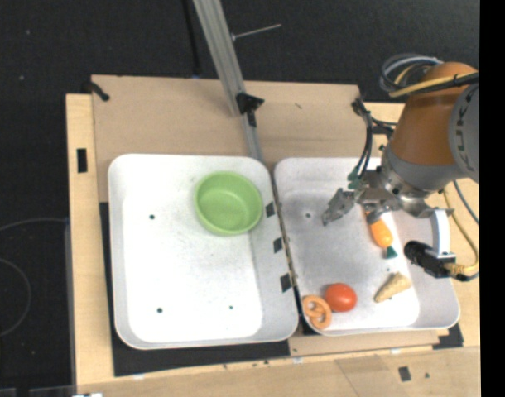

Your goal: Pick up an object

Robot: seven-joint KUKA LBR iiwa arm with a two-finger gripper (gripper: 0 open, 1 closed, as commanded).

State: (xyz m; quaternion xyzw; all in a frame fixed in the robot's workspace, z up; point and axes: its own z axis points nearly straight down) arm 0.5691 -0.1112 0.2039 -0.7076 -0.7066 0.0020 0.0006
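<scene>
End effector [339, 208] over right bin [319, 246], nothing held.

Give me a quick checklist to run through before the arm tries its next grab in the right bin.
1. Gripper sits over the right bin: ok.
2. Nothing caught between its fingers: cannot tell, they look small and dark at this slant.
3. A target lies close by: ok, the orange carrot-shaped piece is just right of the gripper, partly under the wrist.
4. Other targets are reachable in the same bin: ok, the red tomato, the pretzel-like piece and the tan cone-shaped piece lie near the front wall.
5. Tomato and pretzel-like piece are separated for a clean grasp: not ok, they touch.
6. Green bowl is out of the way: ok, it sits in the left bin.
</scene>
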